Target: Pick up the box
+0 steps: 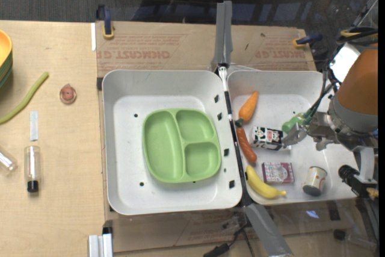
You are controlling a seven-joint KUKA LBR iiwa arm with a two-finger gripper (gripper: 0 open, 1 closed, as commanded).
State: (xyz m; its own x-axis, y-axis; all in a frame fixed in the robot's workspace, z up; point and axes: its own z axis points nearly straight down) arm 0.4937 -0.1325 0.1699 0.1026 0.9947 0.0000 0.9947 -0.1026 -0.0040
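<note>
The box (277, 173) is seen lying flat below and slightly left of the pincer (293, 134), long axis left-right. Whether the pincer is apart or together cannot be told

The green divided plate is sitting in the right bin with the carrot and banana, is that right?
Not quite. The camera view shows the green plate in the left bin. The carrot and banana are in the right bin.
</note>
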